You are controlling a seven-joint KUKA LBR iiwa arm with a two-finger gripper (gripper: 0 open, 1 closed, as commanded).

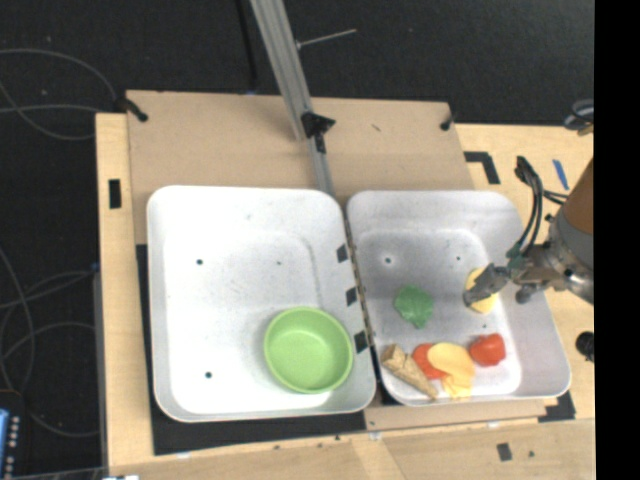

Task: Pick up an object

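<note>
Tool: your tool (487,286) sits low over the right bin (430,213), near its right wall; I cannot tell how it is set.
Nearest thing: a yellow piece (485,303) lies right under the tool tip, touching it or just below; contact is unclear from this angle.
Other pickable things: a green lump (414,306) mid-bin, a red piece (488,349), an orange and yellow cluster (447,361) and a tan piece (405,368) along the near wall.
Left bin: the left bin (220,238) holds a green bowl (308,348) near its front right corner.
Risk: the yellow piece is small and close to the wall, so you may nudge it aside instead of gripping it.
Risk: the front items lie touching, so a grasp there may catch two or slip between them.
Edges: the right wall is just beside the tool; the divider between bins is well apart.
Open room: the bare far half of the right bin gives you space to move.
</note>
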